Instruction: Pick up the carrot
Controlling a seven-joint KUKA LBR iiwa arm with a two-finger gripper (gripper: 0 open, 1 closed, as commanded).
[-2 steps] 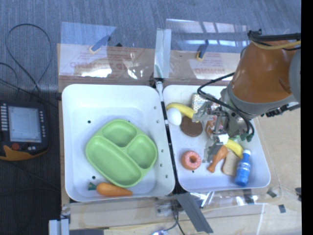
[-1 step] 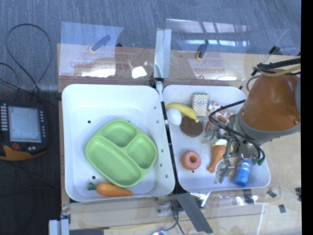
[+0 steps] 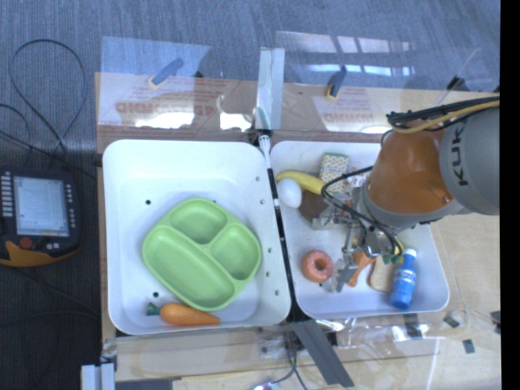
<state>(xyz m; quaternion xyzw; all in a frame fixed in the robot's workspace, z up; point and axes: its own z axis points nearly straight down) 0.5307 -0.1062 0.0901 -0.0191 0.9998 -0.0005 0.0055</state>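
From the overhead camera I am seeing the carrot [image 3: 189, 316] lying flat in the left bin [image 3: 130, 169], along its near wall, just beside the green divided plate [image 3: 203, 253], leafy end pointing left. I am watching the gripper [image 3: 351, 268] hanging low over the right bin [image 3: 435, 295], among a doughnut [image 3: 317, 265], a blue bottle [image 3: 403, 279], a banana [image 3: 302, 182] and an egg [image 3: 289, 192], well apart from the carrot. Something small and orange is sitting at the fingers, but I cannot tell what it is, nor whether the pincer is wide or narrow. I am judging the carrot to be light, stiff and smooth, likely to roll; I would grasp across its thick middle, with the fingers clearing both the bin wall and the plate rim.
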